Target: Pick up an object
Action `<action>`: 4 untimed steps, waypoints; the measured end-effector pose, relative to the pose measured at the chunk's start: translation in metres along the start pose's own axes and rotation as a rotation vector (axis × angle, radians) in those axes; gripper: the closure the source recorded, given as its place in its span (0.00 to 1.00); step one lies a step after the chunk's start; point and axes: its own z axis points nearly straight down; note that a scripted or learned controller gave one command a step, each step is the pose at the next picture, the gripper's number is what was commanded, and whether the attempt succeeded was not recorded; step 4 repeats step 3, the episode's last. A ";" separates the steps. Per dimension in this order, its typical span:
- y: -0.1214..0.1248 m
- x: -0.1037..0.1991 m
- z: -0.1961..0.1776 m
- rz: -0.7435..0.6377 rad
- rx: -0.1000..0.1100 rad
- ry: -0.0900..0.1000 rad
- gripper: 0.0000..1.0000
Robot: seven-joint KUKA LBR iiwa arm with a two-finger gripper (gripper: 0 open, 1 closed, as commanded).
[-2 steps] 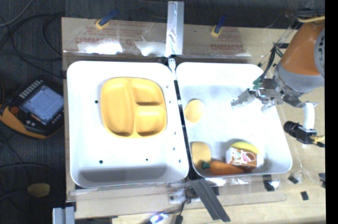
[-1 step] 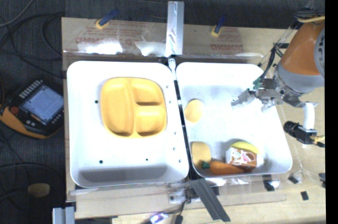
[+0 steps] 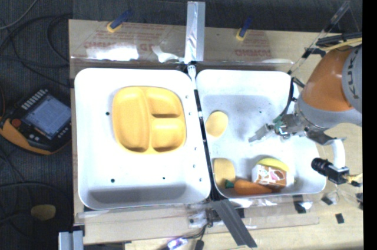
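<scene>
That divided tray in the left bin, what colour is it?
Yellow-orange all over, plain, with three compartments. The divided tray shows clearly in the camera view, lying in the left bin.

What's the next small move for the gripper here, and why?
Probably shift the gripper toward the near edge of the right bin and lower. It hangs over bare floor, while the carton and carrot lie in a cluster nearer that edge.
</scene>
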 end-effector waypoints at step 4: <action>-0.015 -0.005 -0.084 0.066 0.001 0.000 1.00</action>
